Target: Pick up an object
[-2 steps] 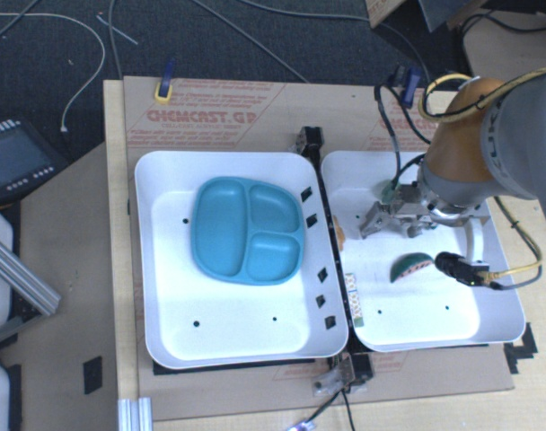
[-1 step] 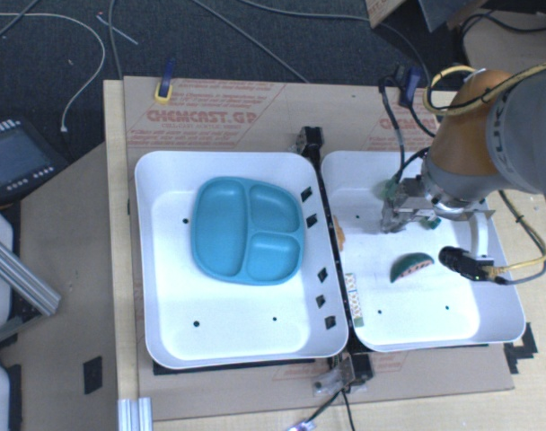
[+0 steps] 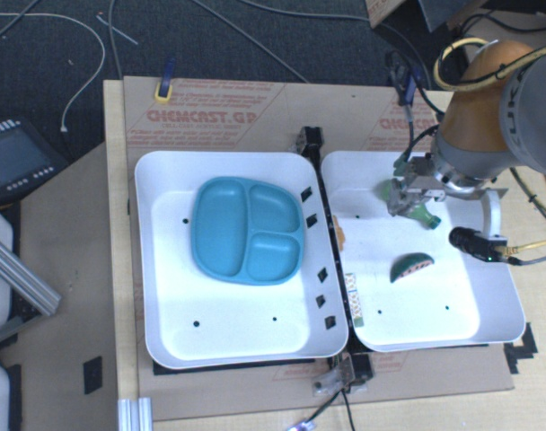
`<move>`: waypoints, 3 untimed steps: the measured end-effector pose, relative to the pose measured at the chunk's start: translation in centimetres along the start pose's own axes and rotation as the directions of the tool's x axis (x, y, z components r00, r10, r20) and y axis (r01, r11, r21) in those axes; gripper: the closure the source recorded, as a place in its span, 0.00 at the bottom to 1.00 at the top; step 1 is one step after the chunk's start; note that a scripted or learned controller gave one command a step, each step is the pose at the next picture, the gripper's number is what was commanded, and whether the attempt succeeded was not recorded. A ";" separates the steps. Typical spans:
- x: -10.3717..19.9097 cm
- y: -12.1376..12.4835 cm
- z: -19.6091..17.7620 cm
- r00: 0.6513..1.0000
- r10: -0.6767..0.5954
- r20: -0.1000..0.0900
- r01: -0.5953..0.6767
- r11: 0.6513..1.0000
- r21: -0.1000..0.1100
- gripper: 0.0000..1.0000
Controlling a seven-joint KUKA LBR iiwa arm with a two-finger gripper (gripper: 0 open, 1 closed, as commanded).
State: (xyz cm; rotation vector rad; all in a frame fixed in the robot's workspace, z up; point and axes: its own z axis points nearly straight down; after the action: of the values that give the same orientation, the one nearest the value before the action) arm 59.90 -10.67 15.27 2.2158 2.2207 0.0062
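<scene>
My gripper point(image 3: 406, 201) hangs low over the back of the right bin point(image 3: 488, 308), under the grey arm with its orange band. A small green object point(image 3: 427, 216) lies right beside the gripper's tip, partly hidden by it; whether they touch is unclear. A watermelon-slice toy point(image 3: 410, 266), green rind with a red face, lies on the bin floor a little nearer the camera, apart from the gripper.
The left bin point(image 3: 161, 285) holds a blue divided plate point(image 3: 248, 230). A small tan piece point(image 3: 339, 234) sits by the divider between the bins. A black connector with a yellow cable point(image 3: 478, 242) sticks out at the right bin's right side.
</scene>
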 end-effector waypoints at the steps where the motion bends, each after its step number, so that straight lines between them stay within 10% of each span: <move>1: 0.5 -0.6 -6.0 1.000 0.001 0.000 -0.001 1.000 -0.001 1.00; 3: 5.7 -2.6 -6.2 1.000 -0.002 -0.003 0.002 1.000 0.010 1.00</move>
State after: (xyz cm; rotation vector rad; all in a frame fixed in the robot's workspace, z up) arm 57.23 -4.95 21.40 2.2200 2.2296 -0.0013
